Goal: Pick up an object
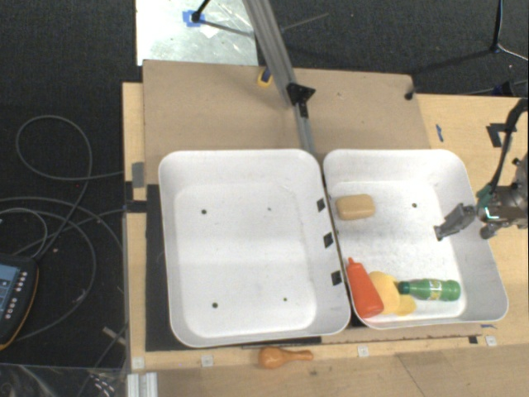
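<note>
Wooden bench [231, 106] beneath us, our tool [469, 220] hangs released over the right bin [430, 168], apart from sponge [355, 207] and green bottle [430, 289].

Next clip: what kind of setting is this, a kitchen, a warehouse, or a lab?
Most likely a robotics lab or test bench: two shallow white bins sit on a plywood bench, loose cables trail over dark carpet, and a handheld control pendant lies at the left edge.

A wooden bench [223, 106] carries black cables [58, 222] off its left side, a handheld pendant [15, 296], and a metal pole [277, 48] slanting overhead
</note>
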`<state>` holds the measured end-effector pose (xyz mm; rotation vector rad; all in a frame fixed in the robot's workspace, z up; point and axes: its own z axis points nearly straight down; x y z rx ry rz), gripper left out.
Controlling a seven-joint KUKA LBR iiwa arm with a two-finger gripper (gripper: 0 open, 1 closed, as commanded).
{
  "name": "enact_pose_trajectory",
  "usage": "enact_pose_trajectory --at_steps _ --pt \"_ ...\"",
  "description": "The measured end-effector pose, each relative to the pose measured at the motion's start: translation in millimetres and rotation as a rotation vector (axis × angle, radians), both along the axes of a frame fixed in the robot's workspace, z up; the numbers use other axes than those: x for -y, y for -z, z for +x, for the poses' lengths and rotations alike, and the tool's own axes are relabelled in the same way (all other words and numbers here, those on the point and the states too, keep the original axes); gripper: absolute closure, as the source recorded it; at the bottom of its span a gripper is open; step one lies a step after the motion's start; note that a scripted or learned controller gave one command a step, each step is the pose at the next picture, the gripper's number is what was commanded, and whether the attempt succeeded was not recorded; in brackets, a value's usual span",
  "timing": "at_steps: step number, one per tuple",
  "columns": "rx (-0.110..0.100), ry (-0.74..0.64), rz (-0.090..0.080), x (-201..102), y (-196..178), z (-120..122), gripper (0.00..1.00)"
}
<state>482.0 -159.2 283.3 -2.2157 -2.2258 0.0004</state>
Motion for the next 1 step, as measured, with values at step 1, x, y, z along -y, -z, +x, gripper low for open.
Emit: enact_pose_trajectory --at_steps 1 --pt "0.004 0.001 -0.001 -0.1 -1.6 0.6 0.00"
